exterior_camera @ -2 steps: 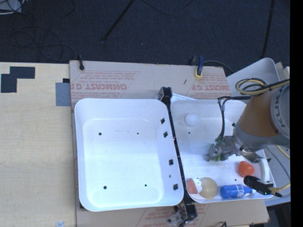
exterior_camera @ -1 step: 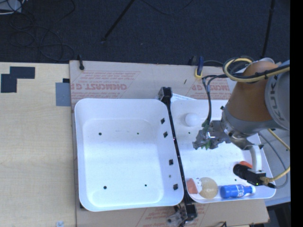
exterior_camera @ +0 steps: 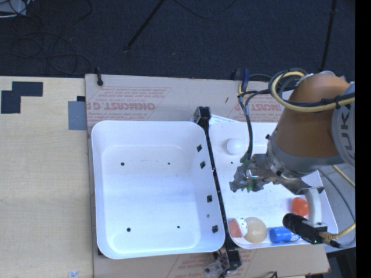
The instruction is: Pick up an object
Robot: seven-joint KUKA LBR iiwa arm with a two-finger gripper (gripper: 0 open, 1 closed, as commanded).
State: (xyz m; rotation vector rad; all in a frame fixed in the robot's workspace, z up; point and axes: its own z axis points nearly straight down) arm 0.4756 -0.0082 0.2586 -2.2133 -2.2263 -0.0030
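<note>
Lettering on cardboard and arm
Red upside-down print on the cardboard sheet is too blurred to read; the arm shows "UK".

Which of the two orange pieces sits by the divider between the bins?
The front orange piece, right beside the cream ball; the other orange piece lies over toward the bin's right side.

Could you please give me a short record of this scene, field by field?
left bin: white, shallow, beside the right bin
right bin: white, holds all the loose things
arm: reaches in over the right bin
gripper: over the middle of the right bin
white ball: far end of the right bin
cream ball: near edge, between red block and blue piece
orange piece: near right part, beside the arm
</note>
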